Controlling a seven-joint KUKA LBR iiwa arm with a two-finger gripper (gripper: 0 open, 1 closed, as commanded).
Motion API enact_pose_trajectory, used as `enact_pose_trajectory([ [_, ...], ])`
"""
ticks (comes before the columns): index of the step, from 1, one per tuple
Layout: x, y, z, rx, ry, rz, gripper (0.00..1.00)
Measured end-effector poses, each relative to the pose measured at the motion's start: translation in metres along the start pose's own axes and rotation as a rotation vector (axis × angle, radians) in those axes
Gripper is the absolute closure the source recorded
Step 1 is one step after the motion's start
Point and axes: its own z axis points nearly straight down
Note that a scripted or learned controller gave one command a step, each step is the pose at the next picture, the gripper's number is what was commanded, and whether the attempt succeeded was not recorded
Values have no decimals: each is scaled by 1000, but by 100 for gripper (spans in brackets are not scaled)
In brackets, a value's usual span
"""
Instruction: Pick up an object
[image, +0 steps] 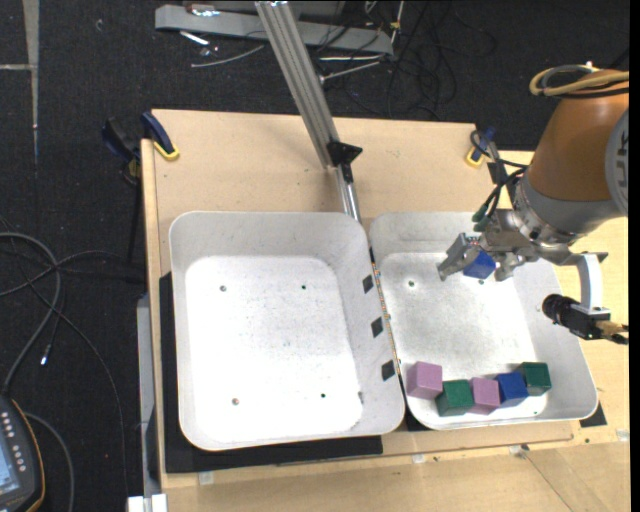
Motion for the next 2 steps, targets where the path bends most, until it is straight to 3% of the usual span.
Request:
enact_pose_trajectory([
  [1, -79, -7, 39, 2, -1, 8, 0],
  [2, -72, 41, 141, 1, 0, -3, 0],
])
